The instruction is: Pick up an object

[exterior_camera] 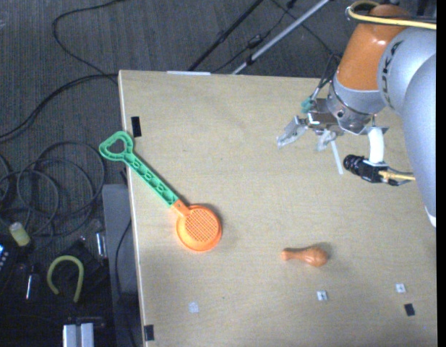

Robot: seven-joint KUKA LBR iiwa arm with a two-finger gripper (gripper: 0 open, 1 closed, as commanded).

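A toy strainer with an orange mesh head and a long green handle lies on the left part of the tan board. Near the front, a small orange drumstick-shaped toy lies on its side. My gripper hangs over the board's right rear part, below the orange wrist band. Its fingers are spread open with nothing between them. It is well apart from both toys, up and to the right of the drumstick.
The board's left edge drops to a dark floor with looped cables and a green U-shaped piece. A black cable connector hangs beside the wrist. Small markers dot the board's front.
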